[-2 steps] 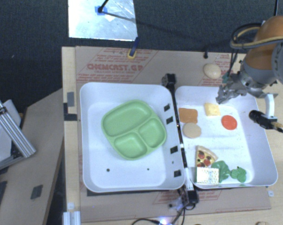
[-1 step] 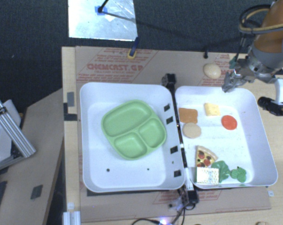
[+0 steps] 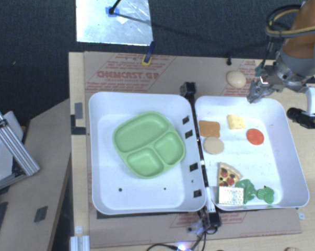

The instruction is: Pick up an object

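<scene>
Two white bins: left bin (image 3: 102, 156), right bin (image 3: 290, 156). Left bin: one green divided plate (image 3: 148, 144). Right bin: seven food items; brown toast (image 3: 209, 128), round cracker (image 3: 214, 146), cheese cube (image 3: 236, 122), tomato slice (image 3: 255, 136), pizza slice (image 3: 228, 174), speckled square (image 3: 231, 195), green leaf (image 3: 255, 190). One egg (image 3: 236, 79) just beyond right bin's far edge.

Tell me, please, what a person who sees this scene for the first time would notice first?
The eye goes first to the green divided plate, lying alone in the left bin. Next come the small toy foods scattered in the right bin: a red slice, a yellow cheese block, a pizza slice and green leaves near the front edge. The grey and orange arm hangs over the far right corner, its tool just above the bin's rim.
</scene>
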`<state>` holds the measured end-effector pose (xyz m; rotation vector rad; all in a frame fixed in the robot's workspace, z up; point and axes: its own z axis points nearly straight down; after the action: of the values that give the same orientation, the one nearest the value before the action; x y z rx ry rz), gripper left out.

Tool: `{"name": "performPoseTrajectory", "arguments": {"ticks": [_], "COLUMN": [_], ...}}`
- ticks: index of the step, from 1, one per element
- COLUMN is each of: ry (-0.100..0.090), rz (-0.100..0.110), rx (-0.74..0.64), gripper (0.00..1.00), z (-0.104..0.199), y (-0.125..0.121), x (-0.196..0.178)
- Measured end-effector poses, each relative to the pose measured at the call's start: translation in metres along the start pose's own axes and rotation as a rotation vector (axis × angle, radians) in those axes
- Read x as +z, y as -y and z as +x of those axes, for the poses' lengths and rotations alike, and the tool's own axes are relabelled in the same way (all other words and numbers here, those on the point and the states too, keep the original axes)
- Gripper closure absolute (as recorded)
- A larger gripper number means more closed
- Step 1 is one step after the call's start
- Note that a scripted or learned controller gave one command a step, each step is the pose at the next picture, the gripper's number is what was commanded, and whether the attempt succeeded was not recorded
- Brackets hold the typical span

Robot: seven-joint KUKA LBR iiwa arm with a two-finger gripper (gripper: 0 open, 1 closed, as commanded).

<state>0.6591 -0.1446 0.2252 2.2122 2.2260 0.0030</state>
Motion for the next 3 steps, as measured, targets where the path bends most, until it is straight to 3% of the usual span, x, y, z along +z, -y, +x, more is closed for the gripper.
{"name": "performPoseTrajectory", "arguments": {"ticks": [2,3], "ry": [-0.003,-0.004], "rz": [0.002,0.004], "rx": [-0.003,-0.004], "gripper": [1.00,1.00], "z": [0.102,0.156], "y": [0.028,0.039], "x": [-0.017,-0.004]}}
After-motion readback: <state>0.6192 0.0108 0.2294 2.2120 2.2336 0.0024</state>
